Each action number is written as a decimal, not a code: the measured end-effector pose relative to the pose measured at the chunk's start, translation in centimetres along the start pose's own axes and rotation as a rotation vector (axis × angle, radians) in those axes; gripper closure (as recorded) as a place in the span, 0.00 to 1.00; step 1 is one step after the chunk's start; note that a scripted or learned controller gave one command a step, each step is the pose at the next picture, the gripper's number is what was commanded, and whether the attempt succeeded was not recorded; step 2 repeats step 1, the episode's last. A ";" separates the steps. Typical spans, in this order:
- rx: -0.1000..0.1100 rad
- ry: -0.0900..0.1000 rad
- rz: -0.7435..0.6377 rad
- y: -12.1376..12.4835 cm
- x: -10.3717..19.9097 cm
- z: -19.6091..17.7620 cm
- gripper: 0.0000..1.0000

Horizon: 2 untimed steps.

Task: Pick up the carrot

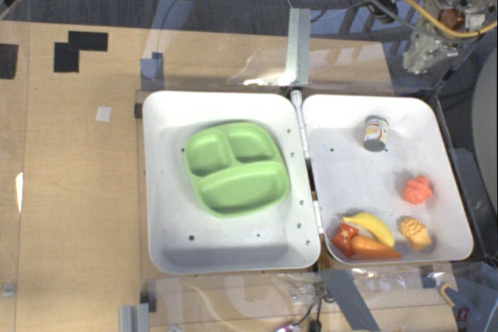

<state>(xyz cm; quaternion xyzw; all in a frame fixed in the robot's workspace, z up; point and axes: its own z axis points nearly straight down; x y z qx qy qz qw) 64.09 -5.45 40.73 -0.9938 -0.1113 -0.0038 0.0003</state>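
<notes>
A: Where is the small orange tapered carrot?

B: In the right-hand shallow white bin, at its near edge, toward the near left corner. It lies roughly on its side, pointing right.

A: What is beside it?

B: A curved yellow banana lies just behind it, touching or nearly so. A small red strawberry-like piece sits at the carrot's left end, tight against both. Just to the right is a lumpy yellow-brown pastry-like toy, near but apart from the carrot.

A: And farther out in that bin?

B: A round coral-red fruit-like object sits by the right side, midway back. A small tin can with a pale label stands toward the far part, well apart from the carrot.

A: The other bin?

B: The left shallow white bin holds a lime-green plastic divided plate with three compartments, about in its middle. The two bins touch along a metal strip on the light wooden counter.

A: And the arm?

B: The end effector hangs beyond the far right corner of the right bin, well apart from the carrot, with a yellow cable looped by the wrist. I cannot tell how it is set; nothing shows in it.
</notes>
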 end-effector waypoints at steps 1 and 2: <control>0.000 -0.007 -0.173 1.0 -2.4 -1.4 1.00; 0.000 -0.007 -0.173 1.0 -2.4 -1.4 1.00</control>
